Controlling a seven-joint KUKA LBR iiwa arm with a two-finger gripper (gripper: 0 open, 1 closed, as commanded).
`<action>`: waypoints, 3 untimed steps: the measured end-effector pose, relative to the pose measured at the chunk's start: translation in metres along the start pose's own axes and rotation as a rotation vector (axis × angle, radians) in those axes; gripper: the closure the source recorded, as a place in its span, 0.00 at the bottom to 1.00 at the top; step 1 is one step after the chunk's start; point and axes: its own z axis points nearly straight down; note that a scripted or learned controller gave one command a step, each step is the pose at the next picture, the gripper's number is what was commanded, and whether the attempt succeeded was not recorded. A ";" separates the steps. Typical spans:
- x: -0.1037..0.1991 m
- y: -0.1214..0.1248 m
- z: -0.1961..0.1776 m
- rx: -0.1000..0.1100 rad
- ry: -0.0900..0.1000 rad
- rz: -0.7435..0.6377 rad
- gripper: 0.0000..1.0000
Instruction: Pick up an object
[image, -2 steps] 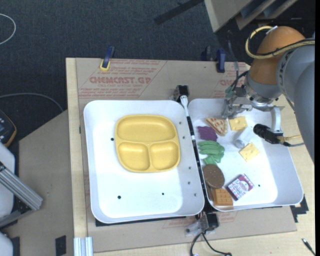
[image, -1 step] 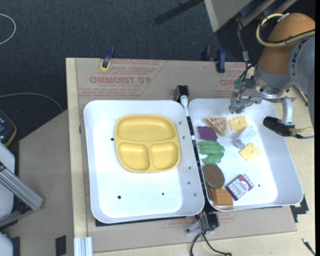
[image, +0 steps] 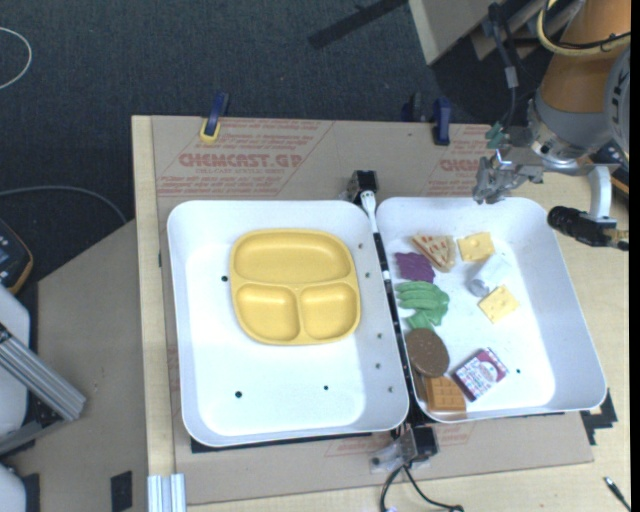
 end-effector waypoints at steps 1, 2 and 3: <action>0.000 0.001 -0.011 0.005 0.001 0.001 1.00; 0.051 -0.007 -0.019 0.011 0.004 -0.004 1.00; 0.104 -0.006 -0.026 0.009 0.004 -0.004 1.00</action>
